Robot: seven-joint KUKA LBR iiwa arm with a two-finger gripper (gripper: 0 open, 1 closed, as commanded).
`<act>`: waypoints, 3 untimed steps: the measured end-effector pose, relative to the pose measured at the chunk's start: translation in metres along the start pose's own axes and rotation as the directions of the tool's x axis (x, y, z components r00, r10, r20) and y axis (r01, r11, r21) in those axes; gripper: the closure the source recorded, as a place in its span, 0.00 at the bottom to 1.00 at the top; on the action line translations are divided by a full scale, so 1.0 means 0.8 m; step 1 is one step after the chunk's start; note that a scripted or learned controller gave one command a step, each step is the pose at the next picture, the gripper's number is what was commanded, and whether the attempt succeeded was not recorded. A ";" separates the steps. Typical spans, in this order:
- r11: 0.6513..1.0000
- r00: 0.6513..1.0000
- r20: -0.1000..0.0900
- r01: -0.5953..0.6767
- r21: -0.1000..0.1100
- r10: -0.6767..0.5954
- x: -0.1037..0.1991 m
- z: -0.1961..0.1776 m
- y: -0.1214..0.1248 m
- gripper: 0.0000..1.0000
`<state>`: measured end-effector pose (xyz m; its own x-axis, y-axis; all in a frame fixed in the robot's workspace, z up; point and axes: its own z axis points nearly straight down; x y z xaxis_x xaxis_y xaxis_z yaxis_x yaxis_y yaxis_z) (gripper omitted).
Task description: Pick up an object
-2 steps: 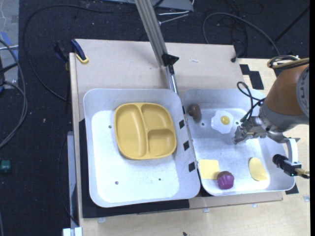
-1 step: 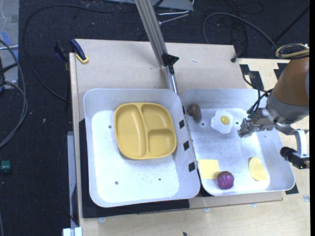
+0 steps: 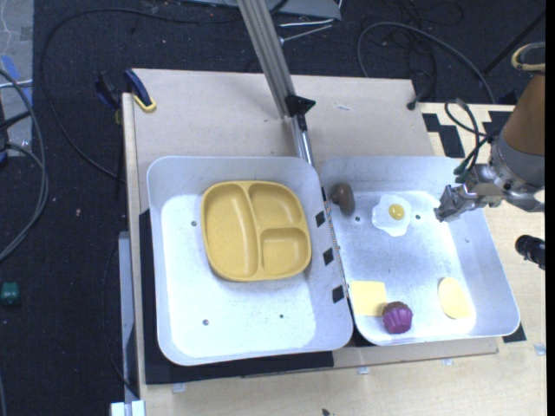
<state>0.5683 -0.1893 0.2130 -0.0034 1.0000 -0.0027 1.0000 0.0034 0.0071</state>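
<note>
The right bin (image 3: 486,258) holds a fried egg toy (image 3: 394,213), a brown oval piece (image 3: 343,198), a yellow square slice (image 3: 368,298), a purple round piece (image 3: 397,317) and a pale yellow oval (image 3: 453,298). My gripper (image 3: 453,203) hangs at the bin's upper right edge, a short way right of the egg. It touches none of the objects. The view is too small to tell how its tips stand.
The left bin (image 3: 173,232) carries a yellow divided plate (image 3: 257,230). A metal pole (image 3: 269,46) slants down to the seam between the bins. Black clips (image 3: 329,256) line that seam. Cables lie on the dark floor around the bench.
</note>
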 end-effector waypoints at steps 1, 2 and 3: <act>1.000 1.000 0.000 0.001 0.000 -0.001 0.008 -0.077 -0.002 1.00; 1.000 1.000 -0.001 0.000 0.004 0.000 0.008 -0.088 -0.001 1.00; 1.000 1.000 -0.004 0.005 0.008 -0.005 0.083 -0.070 0.009 1.00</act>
<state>0.5751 -0.1225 0.2690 -0.0083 1.0000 0.0016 1.0000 0.0083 -0.0006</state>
